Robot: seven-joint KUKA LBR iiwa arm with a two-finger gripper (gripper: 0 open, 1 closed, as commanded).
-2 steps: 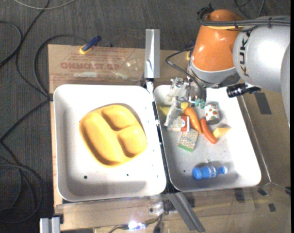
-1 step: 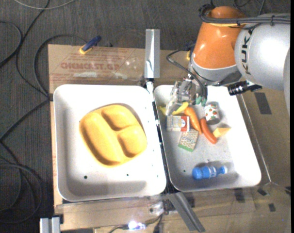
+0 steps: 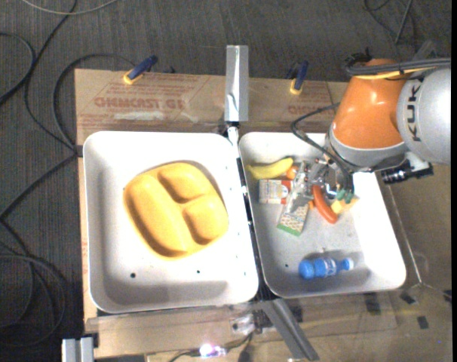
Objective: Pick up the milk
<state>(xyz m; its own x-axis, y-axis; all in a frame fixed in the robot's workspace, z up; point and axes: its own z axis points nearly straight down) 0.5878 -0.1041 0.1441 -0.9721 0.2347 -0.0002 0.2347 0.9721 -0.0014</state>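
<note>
We see the milk (image 3: 272, 191) lying in the right bin (image 3: 379, 270), just below the banana (image 3: 270, 169), with a green carton (image 3: 293, 220) close by. Our pincer (image 3: 313, 181) hangs just right of it; whether it is released or clenched we cannot tell. We should shift left and descend squarely, sparing the neighbours.
</note>
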